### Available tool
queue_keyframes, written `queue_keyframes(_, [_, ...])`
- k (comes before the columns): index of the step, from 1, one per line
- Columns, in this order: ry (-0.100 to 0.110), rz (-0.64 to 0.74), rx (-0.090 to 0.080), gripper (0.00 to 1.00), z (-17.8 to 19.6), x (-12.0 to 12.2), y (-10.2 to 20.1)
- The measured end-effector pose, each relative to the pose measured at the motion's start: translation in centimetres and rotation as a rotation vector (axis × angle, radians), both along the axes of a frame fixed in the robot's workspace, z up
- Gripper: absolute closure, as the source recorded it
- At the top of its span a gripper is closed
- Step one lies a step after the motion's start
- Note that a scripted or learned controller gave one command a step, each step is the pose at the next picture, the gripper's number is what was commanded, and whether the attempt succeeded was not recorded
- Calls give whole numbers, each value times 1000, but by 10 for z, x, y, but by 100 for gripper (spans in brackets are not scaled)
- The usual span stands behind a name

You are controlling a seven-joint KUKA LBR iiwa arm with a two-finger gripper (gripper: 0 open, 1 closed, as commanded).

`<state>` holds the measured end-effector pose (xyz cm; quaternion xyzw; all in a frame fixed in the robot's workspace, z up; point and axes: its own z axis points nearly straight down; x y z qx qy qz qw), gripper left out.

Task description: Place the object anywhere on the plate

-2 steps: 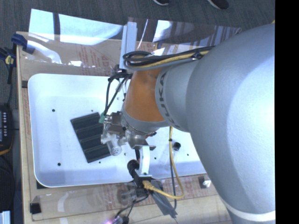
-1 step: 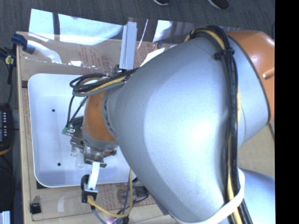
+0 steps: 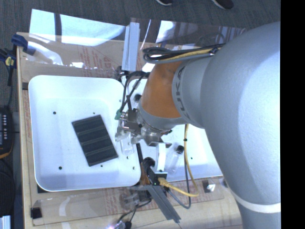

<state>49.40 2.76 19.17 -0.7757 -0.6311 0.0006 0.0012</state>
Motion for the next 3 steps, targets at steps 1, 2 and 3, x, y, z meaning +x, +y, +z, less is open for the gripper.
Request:
queue_keyframes(1, [0,196,0,100,0,16,58])
queue_keyframes(2, [-7,148,2,100,-97,94,89])
queue_keyframes(3, [3,-112,-1,100,0,77,22])
